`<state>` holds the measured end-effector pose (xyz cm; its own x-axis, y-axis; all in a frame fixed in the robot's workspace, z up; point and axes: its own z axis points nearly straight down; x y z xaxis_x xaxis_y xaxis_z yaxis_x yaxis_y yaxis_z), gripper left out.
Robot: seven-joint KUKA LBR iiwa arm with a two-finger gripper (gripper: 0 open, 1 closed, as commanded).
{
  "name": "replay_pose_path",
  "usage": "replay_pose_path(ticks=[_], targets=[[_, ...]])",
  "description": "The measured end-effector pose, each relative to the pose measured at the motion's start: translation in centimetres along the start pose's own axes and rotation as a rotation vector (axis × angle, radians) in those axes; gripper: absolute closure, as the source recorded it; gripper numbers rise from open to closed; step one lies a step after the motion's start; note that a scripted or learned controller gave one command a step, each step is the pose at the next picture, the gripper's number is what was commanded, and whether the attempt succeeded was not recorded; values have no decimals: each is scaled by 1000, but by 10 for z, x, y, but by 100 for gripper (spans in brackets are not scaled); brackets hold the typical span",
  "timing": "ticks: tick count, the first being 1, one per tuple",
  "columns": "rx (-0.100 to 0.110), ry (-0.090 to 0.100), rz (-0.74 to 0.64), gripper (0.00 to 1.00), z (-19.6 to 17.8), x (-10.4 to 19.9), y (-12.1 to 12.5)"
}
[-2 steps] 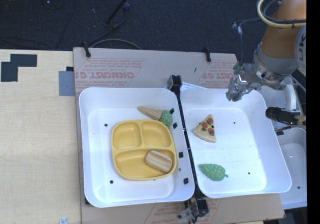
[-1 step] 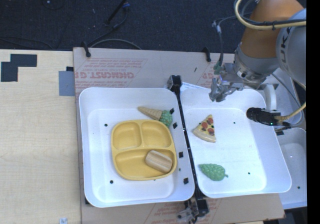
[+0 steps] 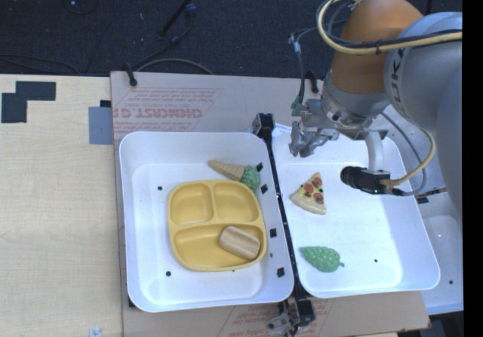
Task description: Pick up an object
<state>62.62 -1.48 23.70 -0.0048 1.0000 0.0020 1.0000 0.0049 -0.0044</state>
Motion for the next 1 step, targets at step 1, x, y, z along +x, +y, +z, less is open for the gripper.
replay_pose_path(ticks=[1], targets=[[1, 0, 0, 100, -4, 50, -19]])
